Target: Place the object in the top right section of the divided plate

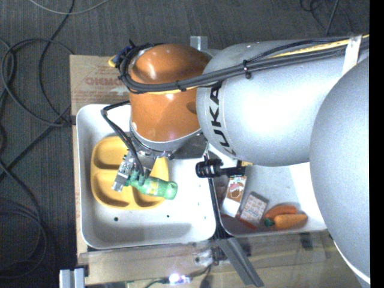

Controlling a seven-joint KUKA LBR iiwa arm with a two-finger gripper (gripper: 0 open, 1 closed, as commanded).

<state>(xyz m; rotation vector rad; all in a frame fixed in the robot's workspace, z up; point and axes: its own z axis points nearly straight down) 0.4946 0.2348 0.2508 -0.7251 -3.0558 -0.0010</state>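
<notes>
While the gripper (pixel 131 174) hangs over the yellow divided plate (pixel 105 161), a green bottle (pixel 153 186) lies there. It seems pinched between the fingers.

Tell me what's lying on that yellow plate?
A green bottle lies across the yellow divided plate, beside the claw. The arm covers the plate's upper right part.

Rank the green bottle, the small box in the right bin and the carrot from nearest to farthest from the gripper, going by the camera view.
From the gripper:
1. Green bottle, right beside it, over the yellow divided plate in the left bin.
2. Small box, across in the right bin.
3. Carrot, farther right in that bin.
</notes>
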